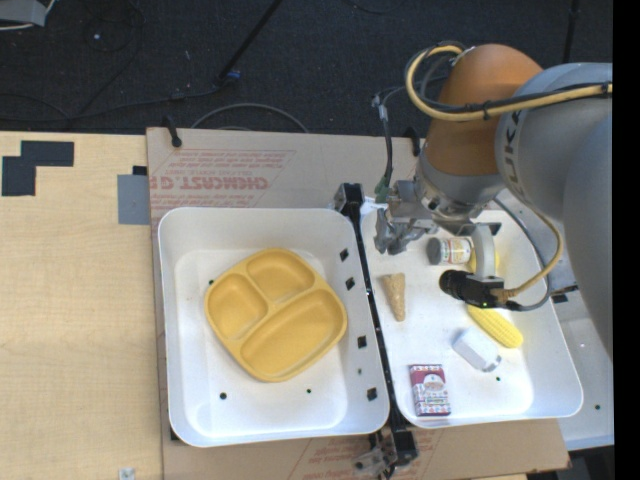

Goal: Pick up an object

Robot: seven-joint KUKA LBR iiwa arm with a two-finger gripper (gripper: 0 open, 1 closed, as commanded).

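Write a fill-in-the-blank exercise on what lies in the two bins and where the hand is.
1. The yellow divided plate lies in the ____ bin of the view.
2. The plate has ____ compartments.
3. The hand hovers over the right bin, above the ____-shaped ice cream wafer.
4. The red and white card box lies near that bin's ____ edge in the view.

Missing words: left; three; cone; bottom
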